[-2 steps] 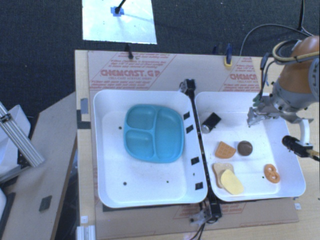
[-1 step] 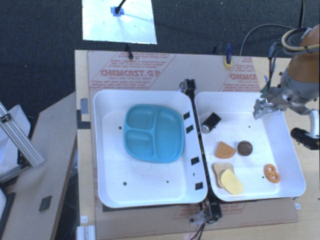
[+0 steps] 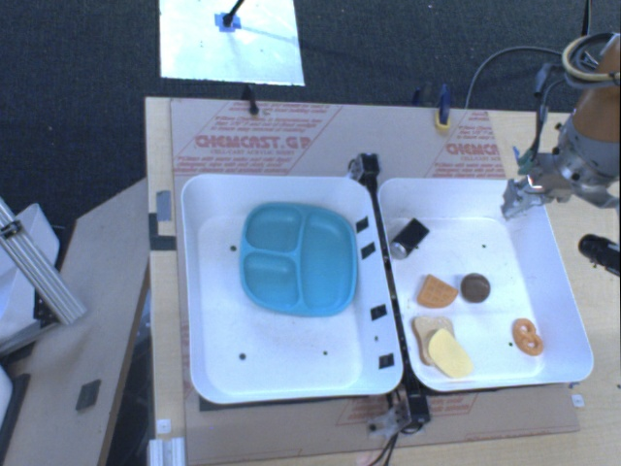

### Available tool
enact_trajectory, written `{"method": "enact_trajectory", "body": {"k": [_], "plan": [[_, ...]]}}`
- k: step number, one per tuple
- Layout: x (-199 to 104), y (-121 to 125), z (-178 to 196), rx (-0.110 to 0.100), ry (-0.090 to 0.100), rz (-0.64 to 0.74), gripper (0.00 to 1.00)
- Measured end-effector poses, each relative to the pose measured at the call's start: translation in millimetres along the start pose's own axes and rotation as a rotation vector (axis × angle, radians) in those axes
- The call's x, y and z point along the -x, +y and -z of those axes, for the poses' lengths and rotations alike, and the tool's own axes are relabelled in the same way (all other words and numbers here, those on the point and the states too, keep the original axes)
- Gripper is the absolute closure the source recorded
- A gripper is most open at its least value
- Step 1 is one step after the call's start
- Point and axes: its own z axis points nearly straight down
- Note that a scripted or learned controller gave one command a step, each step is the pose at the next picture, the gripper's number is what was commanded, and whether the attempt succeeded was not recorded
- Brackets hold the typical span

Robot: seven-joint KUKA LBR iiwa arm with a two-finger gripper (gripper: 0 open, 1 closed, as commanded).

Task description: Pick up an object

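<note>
Pretzel [image 3: 528,337] well below pincer [image 3: 515,200]

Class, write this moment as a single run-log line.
gripper: over right bin far corner, holding nothing seen | right bin: pretzel, brown cookie, black block | left bin: blue plate

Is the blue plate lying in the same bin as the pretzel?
No, the blue plate lies in the left bin, while the pretzel lies in the right bin.
</note>
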Motion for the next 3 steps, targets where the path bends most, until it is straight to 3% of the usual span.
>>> {"method": "enact_trajectory", "body": {"k": [3], "plan": [[-159, -39, 1, -0.006, 0.004, 0.004, 1.0]]}}
